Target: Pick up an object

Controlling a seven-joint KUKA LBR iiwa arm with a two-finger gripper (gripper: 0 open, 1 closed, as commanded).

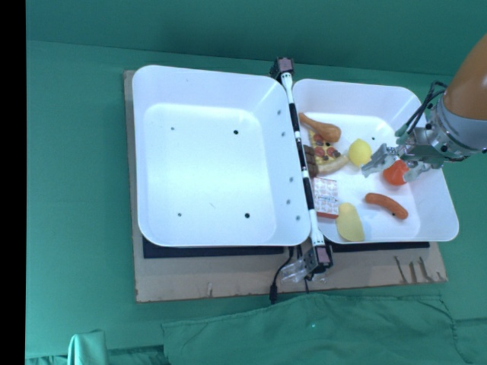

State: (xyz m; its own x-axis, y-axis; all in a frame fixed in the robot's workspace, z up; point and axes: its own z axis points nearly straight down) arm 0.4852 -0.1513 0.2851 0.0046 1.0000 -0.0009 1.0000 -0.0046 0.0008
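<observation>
My gripper [395, 167] is over the right bin [437, 226], near its right side. A grey finger shows on either side of a small orange-red round object [394, 174], which sits between them, gripped from both sides. I cannot tell whether it is lifted off the bin floor. Just left of it lies a yellow lemon-like piece [359, 152].
The right bin also holds a red sausage [386, 205], a yellow potato-like piece [350, 223], a pink packet [326, 197], a pizza slice [323, 157] and an orange-brown piece [321, 129]. The left bin [209, 158] adjoins it, with a black-and-white divider [299, 143] between them.
</observation>
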